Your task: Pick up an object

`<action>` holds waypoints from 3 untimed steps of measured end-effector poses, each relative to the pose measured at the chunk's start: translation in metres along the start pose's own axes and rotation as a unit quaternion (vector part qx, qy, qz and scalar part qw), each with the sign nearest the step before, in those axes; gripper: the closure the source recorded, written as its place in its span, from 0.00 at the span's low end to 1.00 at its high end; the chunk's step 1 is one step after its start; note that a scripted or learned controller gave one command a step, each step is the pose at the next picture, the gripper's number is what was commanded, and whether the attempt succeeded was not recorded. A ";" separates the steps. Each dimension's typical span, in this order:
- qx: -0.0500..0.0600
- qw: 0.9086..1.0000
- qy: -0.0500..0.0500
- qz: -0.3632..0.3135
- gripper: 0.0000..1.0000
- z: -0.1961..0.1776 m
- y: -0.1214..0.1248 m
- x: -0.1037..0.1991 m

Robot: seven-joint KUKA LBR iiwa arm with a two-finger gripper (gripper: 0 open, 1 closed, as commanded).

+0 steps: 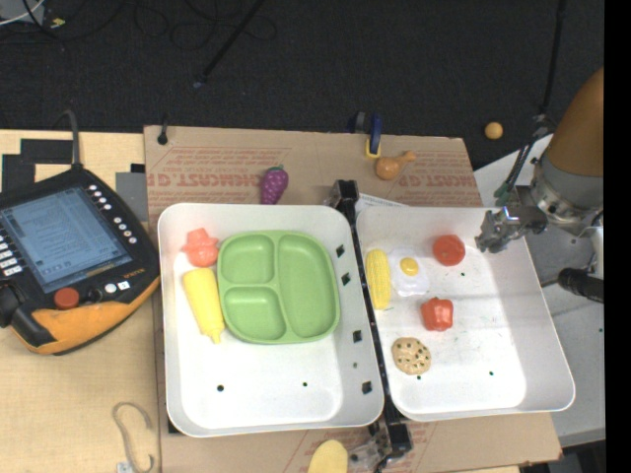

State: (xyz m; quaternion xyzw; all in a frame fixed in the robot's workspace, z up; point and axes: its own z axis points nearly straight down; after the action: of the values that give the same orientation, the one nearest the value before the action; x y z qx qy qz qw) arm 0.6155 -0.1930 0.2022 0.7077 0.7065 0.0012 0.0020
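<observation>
My gripper [492,236] hangs over the right bin's [513,363] far right part, just right of a red tomato [449,249]. I see nothing between its fingers. In the same bin lie a corn cob [378,278], a fried egg [409,270], a red pepper [437,313] and a cookie [411,355]. The left bin [256,402] holds a green divided plate [277,287], a yellow corn piece [203,303] and a pink strawberry-like toy [200,247].
Purple grapes [273,183] and an orange pear-like toy [392,165] lie on the cardboard behind the bins. A teach pendant [69,254] rests at the left. A yellow toy [328,456] sits at the front edge. A small orange ball [493,130] lies far right.
</observation>
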 end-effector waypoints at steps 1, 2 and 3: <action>0.001 1.000 0.000 0.001 1.00 -0.027 0.000 -0.003; 0.003 1.000 0.002 -0.002 1.00 -0.027 0.000 0.040; 0.003 1.000 0.002 -0.003 1.00 -0.036 0.001 0.093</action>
State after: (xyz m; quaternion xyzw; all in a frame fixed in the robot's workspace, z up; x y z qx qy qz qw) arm 0.6163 -0.1004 0.2378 0.7059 0.7083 0.0003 -0.0016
